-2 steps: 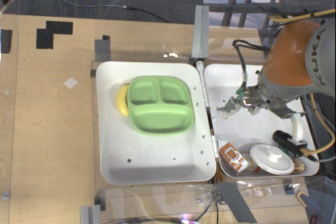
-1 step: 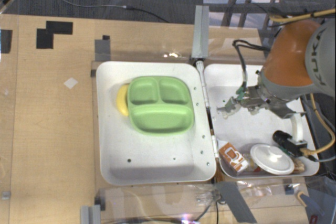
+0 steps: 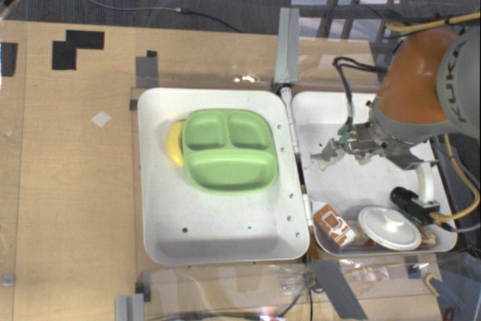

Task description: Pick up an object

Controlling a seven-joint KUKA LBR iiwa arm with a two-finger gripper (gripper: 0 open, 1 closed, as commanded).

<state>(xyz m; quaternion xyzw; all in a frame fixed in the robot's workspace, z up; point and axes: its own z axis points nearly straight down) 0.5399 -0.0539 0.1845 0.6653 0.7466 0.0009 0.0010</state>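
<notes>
When viewed from above at a slant, two shallow white bins side by side at mid-frame, on a pale wooden bench (image 3: 68, 184).

Left bin (image 3: 218, 240): a green divided plate (image 3: 229, 150) lying flat and right way up in the upper half, two small compartments above one long one. Tucked under the plate's left edge, a yellow thing (image 3: 174, 145), showing as a curved sliver and too hidden to name.

Right bin (image 3: 361, 180): an orange-brown packet (image 3: 333, 225) in the lower left corner. Just beside it to the right, a white round dish (image 3: 388, 228) near the lower right corner.

Reaching in from the right of the frame, the grey arm (image 3: 421, 83), orange band at upper right, bent down over the right bin. Gripper (image 3: 328, 154) pointing toward the left of the frame, low over the bare floor in that bin's upper middle, apart from both packet and dish. Open or closed: cannot tell, the tip being too small and cluttered.
</notes>
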